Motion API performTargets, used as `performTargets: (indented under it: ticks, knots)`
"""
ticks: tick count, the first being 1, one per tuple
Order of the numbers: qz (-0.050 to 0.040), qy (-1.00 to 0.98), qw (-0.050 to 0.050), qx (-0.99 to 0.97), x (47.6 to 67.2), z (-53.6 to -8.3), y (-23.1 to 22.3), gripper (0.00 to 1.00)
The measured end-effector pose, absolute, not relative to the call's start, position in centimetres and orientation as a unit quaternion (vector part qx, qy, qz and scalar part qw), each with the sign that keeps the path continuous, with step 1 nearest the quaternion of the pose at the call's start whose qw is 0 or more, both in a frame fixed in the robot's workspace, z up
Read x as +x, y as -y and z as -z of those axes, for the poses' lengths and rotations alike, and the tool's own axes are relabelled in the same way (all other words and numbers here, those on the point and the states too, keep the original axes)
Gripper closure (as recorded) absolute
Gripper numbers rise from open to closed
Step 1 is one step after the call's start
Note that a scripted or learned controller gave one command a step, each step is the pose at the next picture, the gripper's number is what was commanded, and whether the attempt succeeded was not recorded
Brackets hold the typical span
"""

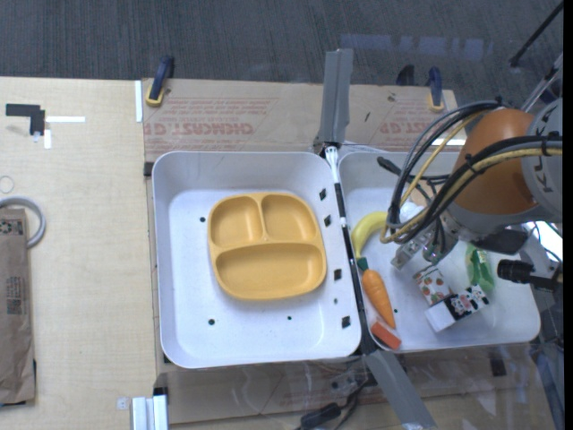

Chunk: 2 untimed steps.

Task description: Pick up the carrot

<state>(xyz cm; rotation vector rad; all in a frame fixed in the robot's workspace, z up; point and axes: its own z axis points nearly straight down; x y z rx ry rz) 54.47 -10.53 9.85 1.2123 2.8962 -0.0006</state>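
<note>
Note, operator: your carrot [377, 296] lies just left of the gripper [414, 256]; jaw state cannot be told; arm reaches in low.

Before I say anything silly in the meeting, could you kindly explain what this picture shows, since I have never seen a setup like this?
Gladly. It is one picture, taken by a fixed camera above a bench, looking down at a slant. Two shallow white bins sit side by side. The left bin holds a yellow divided plate. The right bin holds a carrot lying along its left wall, a banana just above it, something red just below it, and a few small packaged items that I cannot identify. The grey machine with the orange band is the robot arm, reaching in from the right, trailing cables. Its gripper hangs over the right bin, to the carrot's right. I see nothing held in it. Its job is to pick up the carrot, and the carrot lies in the bin.
</note>
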Motion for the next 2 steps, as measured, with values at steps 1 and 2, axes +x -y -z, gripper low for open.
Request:
performTargets:
  ticks: [1,2]
  knots:
    - [0.0000,-0.969,0.002,0.246,57.9,-19.2,6.5,1.00]
    - [0.0002,-0.951,0.000,0.309,55.5,-19.1,6.3,1.00]
